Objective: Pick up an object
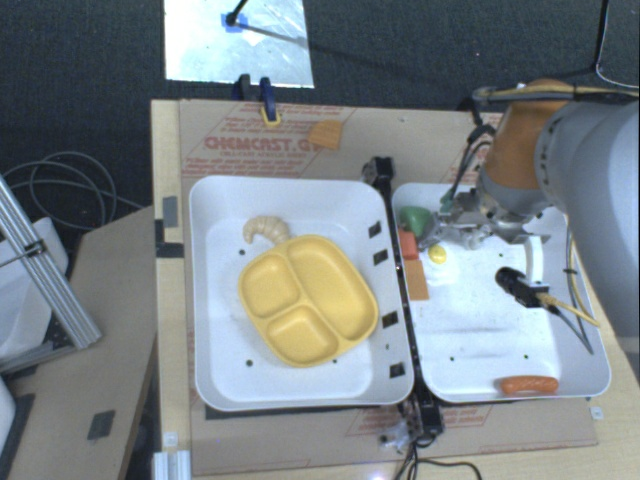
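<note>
Looking down, I see the gripper [462,226] low in the right bin [500,368], jaws' state unclear; green piece [414,219], yellow ball [437,255], orange block [415,278] crowd beside it.

- Divided tray [307,310] lies in the left bin [215,368].
- Croissant [265,229] sits just behind the tray.
- Right of the tray, the right bin [470,363] holds a sausage [529,385] near its front edge.
</note>
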`<state>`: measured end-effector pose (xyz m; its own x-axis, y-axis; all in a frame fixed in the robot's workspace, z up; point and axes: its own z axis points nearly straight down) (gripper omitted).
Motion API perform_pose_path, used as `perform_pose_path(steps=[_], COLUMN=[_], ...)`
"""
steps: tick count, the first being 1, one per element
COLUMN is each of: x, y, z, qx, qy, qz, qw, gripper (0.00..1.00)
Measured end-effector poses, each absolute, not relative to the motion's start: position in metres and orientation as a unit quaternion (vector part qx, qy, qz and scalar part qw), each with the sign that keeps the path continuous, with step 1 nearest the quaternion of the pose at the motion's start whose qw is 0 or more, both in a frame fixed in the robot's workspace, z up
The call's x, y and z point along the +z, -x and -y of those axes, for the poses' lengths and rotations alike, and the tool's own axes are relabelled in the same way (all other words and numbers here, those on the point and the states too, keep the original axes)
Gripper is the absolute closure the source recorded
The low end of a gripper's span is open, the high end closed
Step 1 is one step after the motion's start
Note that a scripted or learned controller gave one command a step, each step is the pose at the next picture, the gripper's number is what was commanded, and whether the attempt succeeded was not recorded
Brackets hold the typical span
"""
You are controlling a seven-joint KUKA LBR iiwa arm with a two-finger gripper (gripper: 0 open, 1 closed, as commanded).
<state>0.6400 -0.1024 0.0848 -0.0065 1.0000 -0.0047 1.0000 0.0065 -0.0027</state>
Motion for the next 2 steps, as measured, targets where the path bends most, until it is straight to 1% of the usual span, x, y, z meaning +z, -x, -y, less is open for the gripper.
perform_pose_path(steps=[1,2], x=[0.083,0.0832], y=[-0.6497,-0.6591], z=[0.1051,0.1127], qx=[-0.0153,-0.0218], qy=[-0.709,-0.707], qz=[-0.705,-0.707], qw=[-0.007,-0.007], gripper=[0.0,0.0])
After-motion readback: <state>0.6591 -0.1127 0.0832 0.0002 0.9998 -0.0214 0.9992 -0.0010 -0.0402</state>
